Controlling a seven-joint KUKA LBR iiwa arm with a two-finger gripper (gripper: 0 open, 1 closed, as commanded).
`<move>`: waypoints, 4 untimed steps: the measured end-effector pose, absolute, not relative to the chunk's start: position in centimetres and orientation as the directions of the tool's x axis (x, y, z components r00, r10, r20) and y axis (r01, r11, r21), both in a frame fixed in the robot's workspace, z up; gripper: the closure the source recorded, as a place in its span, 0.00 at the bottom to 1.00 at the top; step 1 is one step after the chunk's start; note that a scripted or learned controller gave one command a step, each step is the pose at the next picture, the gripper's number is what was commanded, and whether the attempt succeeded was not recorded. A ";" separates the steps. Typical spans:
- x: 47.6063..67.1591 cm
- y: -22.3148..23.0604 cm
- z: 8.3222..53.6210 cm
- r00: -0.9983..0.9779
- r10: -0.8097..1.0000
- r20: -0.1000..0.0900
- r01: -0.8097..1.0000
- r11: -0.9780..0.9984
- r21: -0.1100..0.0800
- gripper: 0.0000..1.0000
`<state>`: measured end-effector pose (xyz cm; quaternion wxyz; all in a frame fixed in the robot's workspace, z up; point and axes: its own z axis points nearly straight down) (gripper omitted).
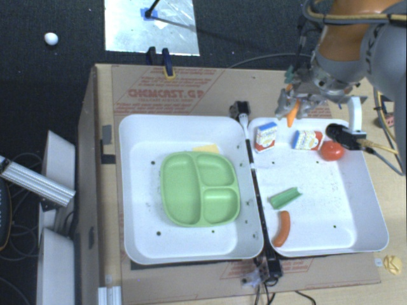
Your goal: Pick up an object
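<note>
Camera view: pincer [294,111] gripping orange carrot [292,115].

Arm [356,37] reaches in, pincer [294,110] pointing down.

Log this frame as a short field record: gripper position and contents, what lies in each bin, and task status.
gripper: above the right bin's far edge, a small orange piece between its fingers
left bin: green divided plate, yellow item behind it
right bin: two small cartons, red tomato-like item, green piece, orange sausage-like item
task status: orange piece appears lifted clear of the bin
</note>
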<state>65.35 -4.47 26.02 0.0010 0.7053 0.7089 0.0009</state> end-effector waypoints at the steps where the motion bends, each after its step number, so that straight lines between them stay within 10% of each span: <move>1: 66.9 -6.7 25.9 -0.001 1.000 -0.001 1.000 0.001 0.003 1.00; 4: 66.9 -5.3 26.0 -0.001 1.000 -0.001 1.000 0.001 0.003 1.00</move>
